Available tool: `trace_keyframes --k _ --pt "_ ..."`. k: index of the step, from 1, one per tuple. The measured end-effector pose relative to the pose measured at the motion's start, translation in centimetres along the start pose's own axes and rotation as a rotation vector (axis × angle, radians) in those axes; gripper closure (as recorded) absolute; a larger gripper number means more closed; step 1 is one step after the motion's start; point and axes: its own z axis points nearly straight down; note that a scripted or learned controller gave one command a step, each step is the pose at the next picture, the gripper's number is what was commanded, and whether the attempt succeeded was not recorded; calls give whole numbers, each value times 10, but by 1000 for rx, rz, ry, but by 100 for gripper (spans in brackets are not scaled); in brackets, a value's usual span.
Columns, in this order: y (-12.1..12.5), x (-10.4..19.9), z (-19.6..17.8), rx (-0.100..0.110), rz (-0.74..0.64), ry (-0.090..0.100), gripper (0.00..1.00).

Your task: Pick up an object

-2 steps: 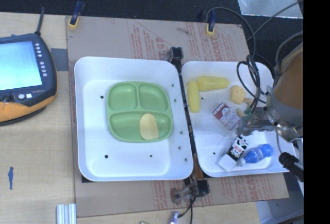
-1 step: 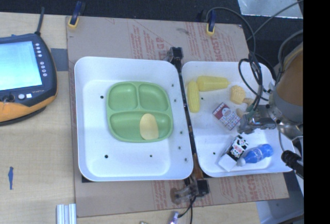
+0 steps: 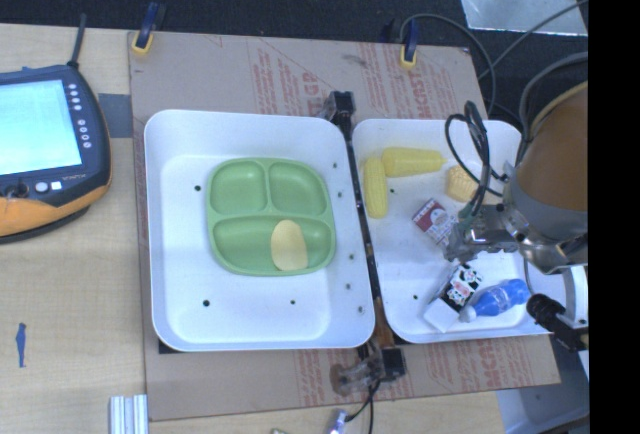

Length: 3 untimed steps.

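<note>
Hovering hand (image 3: 470,240) low in right bin (image 3: 400,327) beside red-white packet (image 3: 432,219), grip state unclear; next: confirm grasp before lifting.

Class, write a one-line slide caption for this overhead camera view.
Robot gripper hovers over the right bin of corn cobs, beside a green plate.

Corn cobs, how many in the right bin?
3. One corn cob lies along the far side, a second cob sits by the left wall touching it, a third cob is partly behind the arm's cables. The arm may hide more.
</note>
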Motion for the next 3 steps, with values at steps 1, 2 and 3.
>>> trace_keyframes --k 1,2,3 --pt "1 -1 -10 -1 -4 0 100" --pt "2 -2 -21 -3 -9 -1 100" --pt "4 -2 -31 -5 -14 -1 100"
